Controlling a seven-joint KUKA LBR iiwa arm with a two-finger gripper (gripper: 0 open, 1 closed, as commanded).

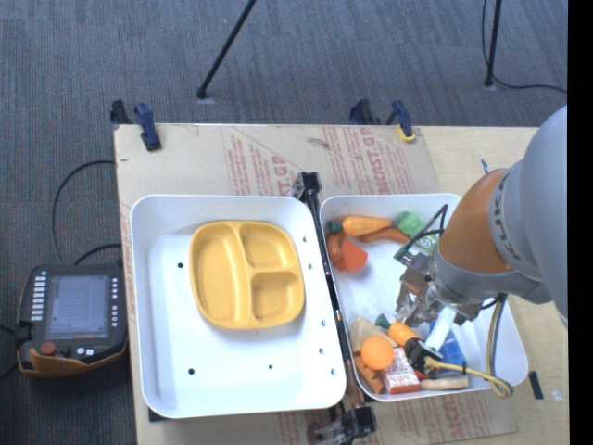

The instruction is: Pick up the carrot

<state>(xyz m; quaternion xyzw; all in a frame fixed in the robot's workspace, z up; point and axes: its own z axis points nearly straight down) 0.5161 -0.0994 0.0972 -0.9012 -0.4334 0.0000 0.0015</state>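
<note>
Camera view: grey KUKA arm with orange band reaches in from the right over the right shallow white bin. The left shallow white bin bears a yellow three-compartment plastic tray, well apart from the action.

Right bin is cluttered. The long orange toy carrot with green top lies near the far wall, roughly horizontal, green blob at its right end. Just beside it on the left, a red-orange rounded toy. Near corner: orange ball, red-and-white small packet, other bits too jumbled to name.

Two-finger gripper is low over the middle-to-near part of the bin, near a small orange piece, apart from the carrot. Finger spread: cannot tell, wrist hardware and clutter hide it. Nothing visibly between them.

Step in hand, judged: approach not yet on target. To do well: shift toward the far wall, line the jaws across the carrot's narrow body, grip mid-length, avoid the wall and red-orange neighbour.
</note>
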